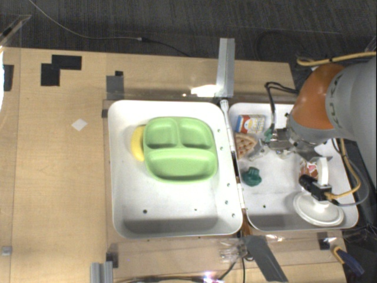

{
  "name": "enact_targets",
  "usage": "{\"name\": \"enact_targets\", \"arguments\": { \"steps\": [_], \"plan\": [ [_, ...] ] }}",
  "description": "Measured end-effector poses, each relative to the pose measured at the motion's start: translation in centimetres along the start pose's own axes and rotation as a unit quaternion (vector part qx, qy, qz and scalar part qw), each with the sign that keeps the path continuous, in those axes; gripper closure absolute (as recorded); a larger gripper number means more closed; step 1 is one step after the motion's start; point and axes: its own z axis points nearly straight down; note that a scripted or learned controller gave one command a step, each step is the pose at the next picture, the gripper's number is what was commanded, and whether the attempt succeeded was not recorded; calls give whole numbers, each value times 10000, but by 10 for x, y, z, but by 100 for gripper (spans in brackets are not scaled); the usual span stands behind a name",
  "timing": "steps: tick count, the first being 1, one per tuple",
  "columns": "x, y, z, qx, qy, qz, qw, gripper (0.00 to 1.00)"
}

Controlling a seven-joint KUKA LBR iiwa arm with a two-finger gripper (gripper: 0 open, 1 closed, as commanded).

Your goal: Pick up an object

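Camera view is taken from above the counter [53,175], where two white bins sit side by side. The left bin [171,214] carries a green tray [178,148] near its far edge, with a yellow piece [136,144] tucked against the tray's left side. The right bin [277,202] carries the likelier targets: a small pack [251,124] at the far left corner, a brownish piece [244,144] just beside the left wall, a dark green item [252,176] near the left wall toward the middle, a red-and-white packet [310,170] toward the right edge, and a white round dish [318,211] in the near right corner.

The tool [281,141] is seen over the far half of the right bin, between the pack and the packet; whether it is apart or together cannot be told, and nothing is seen clamped in it.

For a sound pick, the green item is judged the best choice, since it lies apart from its neighbours. The tool should be centred over it and lowered straight, kept off the bin wall.

Print is visible on the pack and the packet, but no word or brand can be read.
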Motion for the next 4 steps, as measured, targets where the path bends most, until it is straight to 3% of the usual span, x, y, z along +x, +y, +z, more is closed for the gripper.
{"name": "enact_targets", "arguments": {
  "steps": [1,2,3,4],
  "plan": [
    [-3,64,-76,32,10,-265,9996,0],
    [64,88,-96,32,15,-1167,9932,0],
    [50,22,-96,42,19,-1276,9918,0],
    [5,83,-45,42,18,-988,9951,0]
  ]
}}
